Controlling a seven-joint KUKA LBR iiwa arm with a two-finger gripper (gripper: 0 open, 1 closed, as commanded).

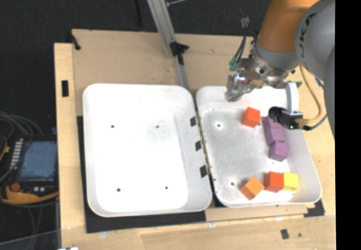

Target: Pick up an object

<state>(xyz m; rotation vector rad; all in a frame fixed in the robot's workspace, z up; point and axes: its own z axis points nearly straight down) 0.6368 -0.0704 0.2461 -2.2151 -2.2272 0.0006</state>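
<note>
The right bin (225, 147) holds several small blocks. An orange cube (251, 117) lies near its far side, with a purple block (275, 137) to its right. Along the near edge sit an orange block (252, 187), a red-orange cube (273, 181) and a yellow cube (290, 180). My gripper (235, 92) hangs over the far left corner of this bin, up and left of the orange cube, with nothing seen between its fingers.
The left bin (96, 130) lies beside the right one. A slanted metal pole (161, 12) rises behind the bins. A tablet-like device (36, 161) sits off the bench at the left. Cables hang near the wrist.
</note>
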